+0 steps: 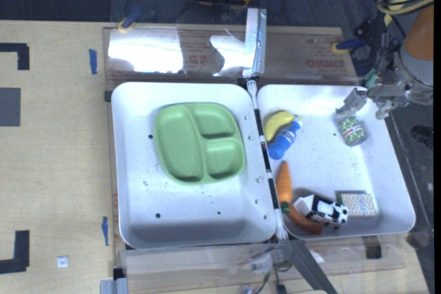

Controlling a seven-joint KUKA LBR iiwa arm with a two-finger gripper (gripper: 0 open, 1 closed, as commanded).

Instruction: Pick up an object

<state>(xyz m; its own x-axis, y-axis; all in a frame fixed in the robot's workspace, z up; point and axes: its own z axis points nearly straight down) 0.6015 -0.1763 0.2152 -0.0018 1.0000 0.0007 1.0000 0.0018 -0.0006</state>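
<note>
White plastic formed both shallow bins, which sat side by side on the pale wooden tabletop [48, 169]. The left bin [131, 217] held one thing: a green tray [200, 141] with rounded corners, divided into three compartments and lying flat near the middle. The right bin [393, 210] held six things. One yellow banana [277, 121] curved near its left wall, touching a blue bottle [284, 140] that lay tilted just below it. One orange carrot [284, 182] lay along the same wall, pointing toward the near edge. Below it a brown curved piece [303, 219] rested against a small black-and-white toy cow [329, 211], and a flat speckled rectangular packet [357, 203] lay just beside the cow on its right. One small patterned pouch [351, 129], green, white and red, lay in the far right part of that bin. The jaws [368, 101] hung at that far right corner, spread apart with nothing between them, just above the pouch; whether they touched it could not be told.
</note>
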